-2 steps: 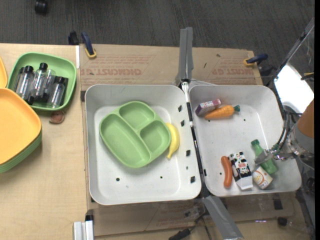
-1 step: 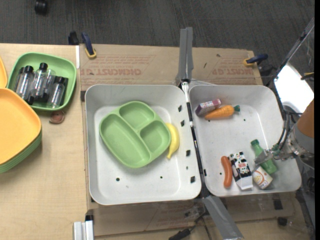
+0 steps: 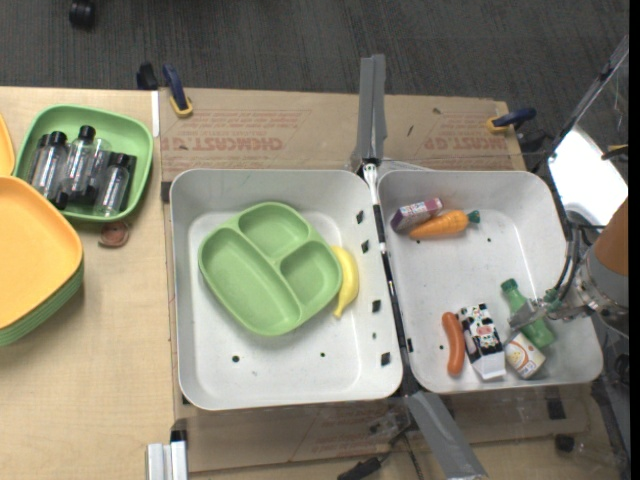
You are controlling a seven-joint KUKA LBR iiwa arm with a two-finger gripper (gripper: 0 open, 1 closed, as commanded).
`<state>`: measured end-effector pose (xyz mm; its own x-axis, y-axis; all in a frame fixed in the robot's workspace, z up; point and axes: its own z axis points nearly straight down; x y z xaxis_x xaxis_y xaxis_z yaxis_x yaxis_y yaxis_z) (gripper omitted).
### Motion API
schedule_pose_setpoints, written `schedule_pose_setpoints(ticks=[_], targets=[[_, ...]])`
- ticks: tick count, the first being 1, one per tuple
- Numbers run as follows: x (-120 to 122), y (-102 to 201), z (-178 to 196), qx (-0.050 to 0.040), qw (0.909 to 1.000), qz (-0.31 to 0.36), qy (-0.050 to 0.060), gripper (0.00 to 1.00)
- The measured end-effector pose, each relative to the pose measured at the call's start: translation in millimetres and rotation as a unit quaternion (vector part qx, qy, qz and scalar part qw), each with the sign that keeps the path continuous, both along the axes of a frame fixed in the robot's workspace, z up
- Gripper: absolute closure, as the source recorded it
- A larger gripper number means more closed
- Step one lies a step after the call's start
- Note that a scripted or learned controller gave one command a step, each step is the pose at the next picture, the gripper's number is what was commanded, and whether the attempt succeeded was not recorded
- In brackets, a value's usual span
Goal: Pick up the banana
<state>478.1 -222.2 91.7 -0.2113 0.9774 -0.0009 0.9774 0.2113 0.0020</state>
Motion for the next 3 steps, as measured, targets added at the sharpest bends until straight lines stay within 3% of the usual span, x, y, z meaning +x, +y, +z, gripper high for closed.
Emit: schedule_pose_setpoints(ticks=[3], targets=[[0.8, 0.2, 0.4, -0.0005, 0.9998, 0.021, -0.001, 1.0]])
